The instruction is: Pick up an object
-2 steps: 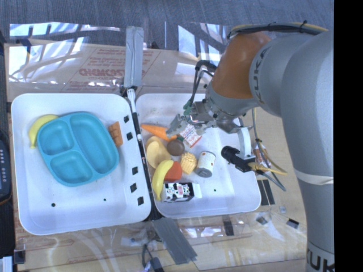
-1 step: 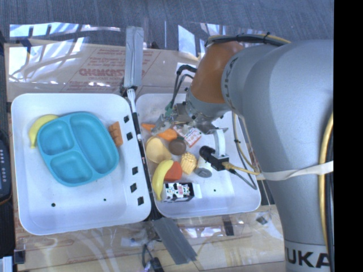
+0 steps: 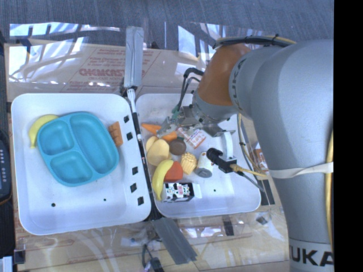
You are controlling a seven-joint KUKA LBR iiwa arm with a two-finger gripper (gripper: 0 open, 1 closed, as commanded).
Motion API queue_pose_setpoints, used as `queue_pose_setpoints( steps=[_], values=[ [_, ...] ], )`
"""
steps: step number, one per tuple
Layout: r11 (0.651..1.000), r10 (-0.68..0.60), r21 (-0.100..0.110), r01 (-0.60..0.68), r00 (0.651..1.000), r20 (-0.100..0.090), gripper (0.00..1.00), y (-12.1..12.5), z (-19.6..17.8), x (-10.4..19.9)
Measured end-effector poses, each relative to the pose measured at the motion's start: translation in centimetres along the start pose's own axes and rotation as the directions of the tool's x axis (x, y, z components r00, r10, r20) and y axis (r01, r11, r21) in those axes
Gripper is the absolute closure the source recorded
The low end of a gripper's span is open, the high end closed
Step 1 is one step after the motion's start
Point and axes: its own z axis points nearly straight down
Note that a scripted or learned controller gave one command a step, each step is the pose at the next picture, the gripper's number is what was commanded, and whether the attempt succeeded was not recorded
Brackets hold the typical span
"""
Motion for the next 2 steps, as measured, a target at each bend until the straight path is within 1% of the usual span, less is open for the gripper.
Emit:
queue_pose_setpoints(
  steps=[1,2],
  values=[
    [0.999,-0.047,0.0,0.047,0.999,0.001,0.0,0.8,0.0,-1.4],
    [0.996,0.087,0.003,-0.087,0.996,0.003,0.0,2.6,0.1,-1.2]
  ],
)
